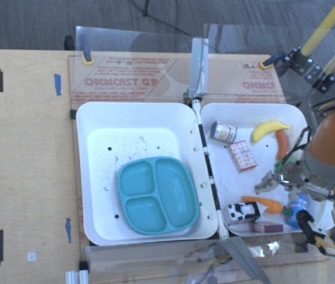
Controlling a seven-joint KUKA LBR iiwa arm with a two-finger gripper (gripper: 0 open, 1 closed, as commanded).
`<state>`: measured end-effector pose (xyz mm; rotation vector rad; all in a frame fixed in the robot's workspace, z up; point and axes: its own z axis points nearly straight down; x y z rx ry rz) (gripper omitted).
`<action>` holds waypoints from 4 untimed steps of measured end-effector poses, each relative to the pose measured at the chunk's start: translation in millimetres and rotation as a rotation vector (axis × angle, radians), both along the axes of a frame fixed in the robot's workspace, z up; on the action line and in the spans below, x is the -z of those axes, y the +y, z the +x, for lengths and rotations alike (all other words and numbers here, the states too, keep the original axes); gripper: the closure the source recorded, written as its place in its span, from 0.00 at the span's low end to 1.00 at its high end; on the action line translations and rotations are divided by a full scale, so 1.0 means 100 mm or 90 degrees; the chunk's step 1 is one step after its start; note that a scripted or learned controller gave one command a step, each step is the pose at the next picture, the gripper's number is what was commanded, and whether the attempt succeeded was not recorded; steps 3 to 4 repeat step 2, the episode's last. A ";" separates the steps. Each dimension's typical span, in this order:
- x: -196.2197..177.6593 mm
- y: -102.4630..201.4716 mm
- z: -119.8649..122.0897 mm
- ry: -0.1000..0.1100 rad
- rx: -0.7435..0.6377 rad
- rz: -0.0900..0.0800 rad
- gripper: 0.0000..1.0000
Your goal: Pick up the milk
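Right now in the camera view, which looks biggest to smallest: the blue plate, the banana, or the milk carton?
1. Blue plate, far the biggest.
2. Banana and milk carton look about alike in size, so I won't rank them.

Red "CHEMCAST GP" print on acrylic sheet (123, 78), mirrored.

- We look down at a slant from one fixed camera above the bench (25, 158).
- We take in both white bins (90, 158) whole, from moderately far.
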<state>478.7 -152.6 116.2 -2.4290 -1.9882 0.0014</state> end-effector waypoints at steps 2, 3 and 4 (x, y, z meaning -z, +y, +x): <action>-0.53 0.38 0.22 0.000 -0.024 -0.001 0.00; -0.53 0.38 0.22 0.000 -0.024 -0.001 0.00; -0.53 0.38 0.22 0.000 -0.024 -0.001 0.00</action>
